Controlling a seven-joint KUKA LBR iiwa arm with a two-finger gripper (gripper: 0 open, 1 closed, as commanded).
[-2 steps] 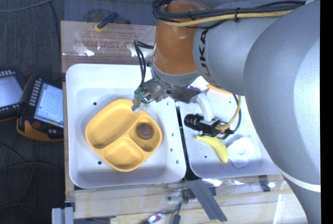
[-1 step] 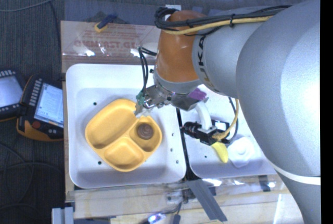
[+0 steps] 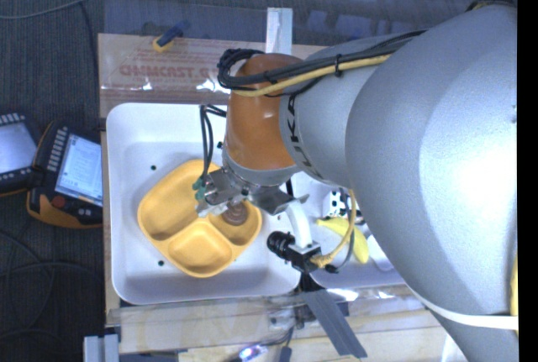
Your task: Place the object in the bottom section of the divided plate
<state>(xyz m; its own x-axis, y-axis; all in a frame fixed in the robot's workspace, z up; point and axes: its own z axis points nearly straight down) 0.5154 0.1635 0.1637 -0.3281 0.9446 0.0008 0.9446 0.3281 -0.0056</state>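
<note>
Half hidden by arm (image 3: 403,142): right bin (image 3: 378,270) with banana (image 3: 353,241). Gripper (image 3: 227,202) over plate (image 3: 172,217) in left bin (image 3: 126,150), brown object (image 3: 236,216) beneath; grip impossible to tell.

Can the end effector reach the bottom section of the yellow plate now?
Probably yes. The end effector is right above the plate, and its bottom section looks bare, with nothing in the way.

A big grey robot arm (image 3: 429,175) with an orange band (image 3: 256,129).
The arm is smooth, round and shiny, and looks very fat at the right of the frame. The orange band sits near the middle. Black and yellow cables (image 3: 336,65) run along the top and loop over the band. Black letters (image 3: 296,127) stand beside it. The gripper (image 3: 220,199) under it is silver metal.
</note>
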